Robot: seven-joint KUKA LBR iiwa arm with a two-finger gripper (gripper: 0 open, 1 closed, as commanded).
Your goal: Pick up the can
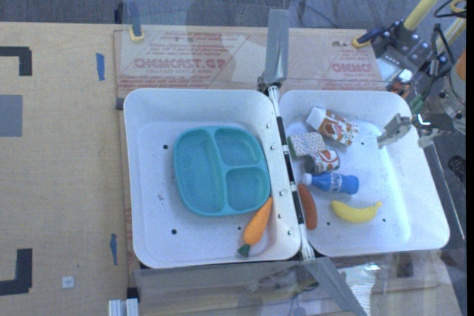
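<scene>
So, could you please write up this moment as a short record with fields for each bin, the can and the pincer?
left bin: teal divided plate; carrot off its lower right corner
right bin: carton, can, blue bottle, banana, sausage by the divider
can: lying on its side among the items near the divider, not gripped
pincer: over the right bin's upper right part, apart from the can; nothing seen between its fingers

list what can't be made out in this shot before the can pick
- Tool, camera view: small and blurred; finger state unreadable.
- Can: label too small to read, packed against the carton and bottle.
- Arm: cut off by the right edge.
</scene>
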